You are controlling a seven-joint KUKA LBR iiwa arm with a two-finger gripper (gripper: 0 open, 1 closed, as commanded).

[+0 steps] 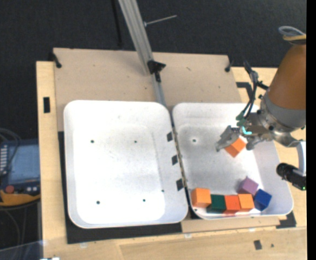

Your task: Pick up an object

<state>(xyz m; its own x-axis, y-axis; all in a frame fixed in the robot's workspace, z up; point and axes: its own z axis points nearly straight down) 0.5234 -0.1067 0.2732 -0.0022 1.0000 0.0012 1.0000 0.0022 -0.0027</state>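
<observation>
My gripper (235, 140) hangs over the right bin (201, 123), reaching in from the right. An orange block (234, 147) sits tilted between its fingers, raised above the bin floor. Along the bin's front wall lie several more blocks: an orange one (201, 196), a green one (218, 203), a red-orange one (232, 203), another orange one (246, 201), a blue one (262, 199) and a purple one (249, 186).
The left bin (117, 161) lies beside the right one, with black clips along the shared edge. A metal rail (139, 31) slants in from the top toward the gap between the bins. A handheld controller (18, 169) rests off the bench's left side.
</observation>
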